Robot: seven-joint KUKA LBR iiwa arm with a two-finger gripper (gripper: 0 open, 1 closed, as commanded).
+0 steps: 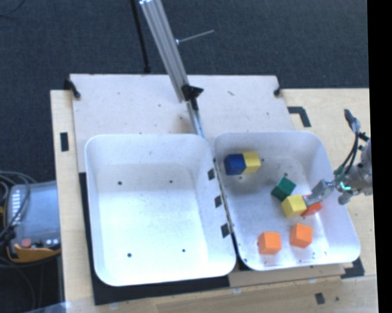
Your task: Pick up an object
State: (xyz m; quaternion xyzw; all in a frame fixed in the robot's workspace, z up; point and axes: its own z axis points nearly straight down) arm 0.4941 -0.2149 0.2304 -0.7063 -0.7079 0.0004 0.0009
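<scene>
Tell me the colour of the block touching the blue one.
Yellow, touching the blue block, in the camera view.

White bins (155, 276) hold blue (234, 164), yellow (293, 206), orange blocks (269, 242).

Bright, even overhead light (soft shadows), slightly blurry.

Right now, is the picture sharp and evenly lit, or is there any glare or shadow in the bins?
Camera view: a bit soft overall; the left bin floor looks washed out by bright light; the blocks cast small shadows in the right bin; the pincer near the yellow block looks blurry.
</scene>
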